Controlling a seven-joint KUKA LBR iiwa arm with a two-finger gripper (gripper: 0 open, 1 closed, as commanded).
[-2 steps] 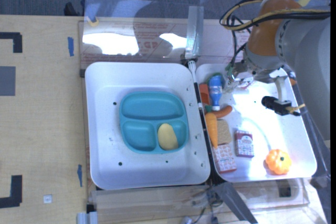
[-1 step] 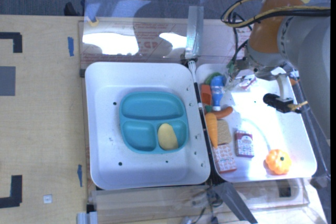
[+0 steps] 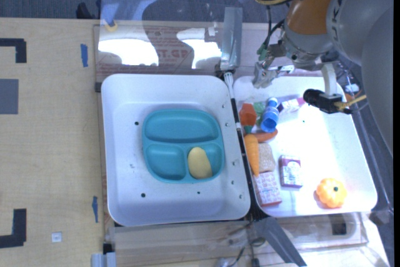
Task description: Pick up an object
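Pick barely begun, nothing lifted.
Gripper (image 3: pixel 267 74) hovering at twelve o'clock over right bin (image 3: pixel 356 134), grip state impossible to tell; blue bottle (image 3: pixel 270 113) lying just below, at six o'clock, ungrasped.

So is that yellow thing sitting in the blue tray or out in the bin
In the tray. The yellow object lies in the lower right compartment of the blue tray, which sits in the left bin.

Right bin's (image 3: pixel 365 153) middle lies open; items crowd its left wall (image 3: pixel 245 153), pumpkin (image 3: pixel 330 192) near corner.
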